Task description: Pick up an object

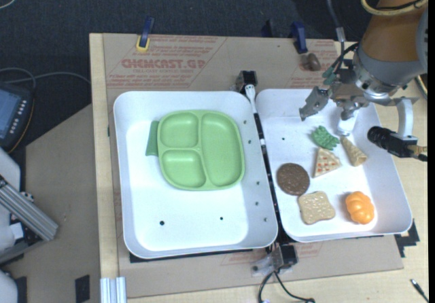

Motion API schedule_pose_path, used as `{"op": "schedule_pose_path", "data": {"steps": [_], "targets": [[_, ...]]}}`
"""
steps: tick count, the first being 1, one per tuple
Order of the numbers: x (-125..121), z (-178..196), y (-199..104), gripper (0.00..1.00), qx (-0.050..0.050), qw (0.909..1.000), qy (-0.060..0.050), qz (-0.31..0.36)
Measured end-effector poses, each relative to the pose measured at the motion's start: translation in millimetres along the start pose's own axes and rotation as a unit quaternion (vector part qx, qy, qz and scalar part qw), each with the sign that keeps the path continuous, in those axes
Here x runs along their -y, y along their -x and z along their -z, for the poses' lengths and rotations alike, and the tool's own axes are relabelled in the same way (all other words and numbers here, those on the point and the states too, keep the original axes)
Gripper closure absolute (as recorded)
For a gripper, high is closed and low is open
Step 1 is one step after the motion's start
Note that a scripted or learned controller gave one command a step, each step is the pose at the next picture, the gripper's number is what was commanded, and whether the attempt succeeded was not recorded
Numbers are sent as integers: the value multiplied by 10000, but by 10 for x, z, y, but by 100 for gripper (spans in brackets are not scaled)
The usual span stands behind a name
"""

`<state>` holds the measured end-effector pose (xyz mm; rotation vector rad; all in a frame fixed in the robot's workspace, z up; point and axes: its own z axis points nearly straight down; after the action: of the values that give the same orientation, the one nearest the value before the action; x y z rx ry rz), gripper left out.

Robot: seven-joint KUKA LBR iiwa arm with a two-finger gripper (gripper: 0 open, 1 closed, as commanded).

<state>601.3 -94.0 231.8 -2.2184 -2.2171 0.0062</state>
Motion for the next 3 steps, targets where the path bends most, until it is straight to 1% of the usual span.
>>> {"op": "schedule_pose_path", "data": {"steps": [1,2,3], "targets": [[-13,-437,-42,0,-3,10000,-3,2],[-43,-923,38,0,-1,10000,-2,-1],[-38,-1454,31,0,-2,10000,2,2]]}}
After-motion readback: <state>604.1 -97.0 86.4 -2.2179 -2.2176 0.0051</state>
